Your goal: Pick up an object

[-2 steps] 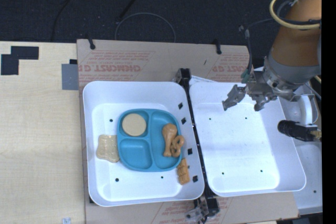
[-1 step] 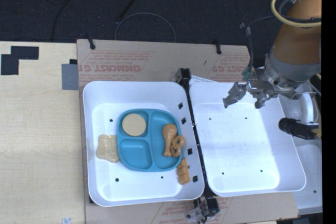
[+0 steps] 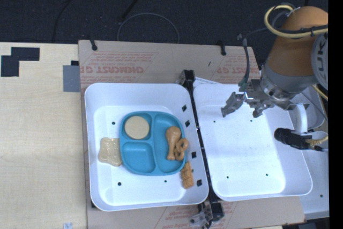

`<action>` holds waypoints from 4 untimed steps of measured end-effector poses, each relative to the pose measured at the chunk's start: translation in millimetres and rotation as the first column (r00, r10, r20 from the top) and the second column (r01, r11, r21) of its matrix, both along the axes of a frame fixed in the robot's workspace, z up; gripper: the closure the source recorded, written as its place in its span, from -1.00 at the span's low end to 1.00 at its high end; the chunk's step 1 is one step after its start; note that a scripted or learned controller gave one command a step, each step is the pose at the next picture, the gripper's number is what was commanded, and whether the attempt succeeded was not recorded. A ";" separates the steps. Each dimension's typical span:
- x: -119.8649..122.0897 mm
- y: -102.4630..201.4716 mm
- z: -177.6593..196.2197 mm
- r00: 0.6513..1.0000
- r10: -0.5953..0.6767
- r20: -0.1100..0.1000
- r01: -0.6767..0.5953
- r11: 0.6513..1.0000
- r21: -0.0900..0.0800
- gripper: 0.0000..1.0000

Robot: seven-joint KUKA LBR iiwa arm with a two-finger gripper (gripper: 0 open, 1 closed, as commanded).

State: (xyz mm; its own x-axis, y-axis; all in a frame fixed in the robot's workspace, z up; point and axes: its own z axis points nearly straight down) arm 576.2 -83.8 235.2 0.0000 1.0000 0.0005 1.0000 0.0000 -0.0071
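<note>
The two-finger gripper (image 3: 244, 104) is seen hanging over the upper part of the right-hand shallow white bin (image 3: 300, 190), its dark fingers spread apart with nothing between them, carried by the grey arm with its orange band (image 3: 300, 35) reaching in from the right. No object lies beneath it; the candidates for picking are all gathered in the left-hand shallow white bin (image 3: 102, 190), well apart from the gripper across the central divider. There a blue plastic compartment tray (image 3: 140, 159) is set, with a round tan biscuit-like disc (image 3: 136, 127) resting in its upper-left compartment and a brown drumstick-shaped toy food piece (image 3: 172, 139) lying in its right compartment, touching a small brown pretzel-like piece (image 3: 182, 148). A pale toast-shaped slice (image 3: 110, 151) is placed just beside the tray's left edge, and a small orange-brown lumpy piece (image 3: 186, 175) lies near the tray's lower-right corner. These items are judged to be light, stiff moulded toys, probably smooth and somewhat slippery. The drumstick is best taken across its narrow shaft; the toast slice, lying flat, is likely to be harder to pinch and would need to be gripped across its edges.
</note>
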 end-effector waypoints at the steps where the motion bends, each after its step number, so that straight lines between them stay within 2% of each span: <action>1: -7.3 -0.2 -63.3 1.000 0.000 -0.004 0.000 1.000 0.001 -1.00; 2: -1.7 -6.1 -113.0 1.000 -0.001 0.000 0.001 1.000 0.000 -1.00; 3: -1.9 -7.6 -100.6 1.000 -0.006 0.000 0.006 1.000 0.001 1.00; 4: -11.0 -12.4 -50.7 1.000 -0.005 0.008 0.005 1.000 -0.001 1.00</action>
State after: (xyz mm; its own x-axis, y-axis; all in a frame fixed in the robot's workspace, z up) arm 565.2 -96.2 184.5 0.0054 1.0000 0.0000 1.0000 -0.0054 0.0007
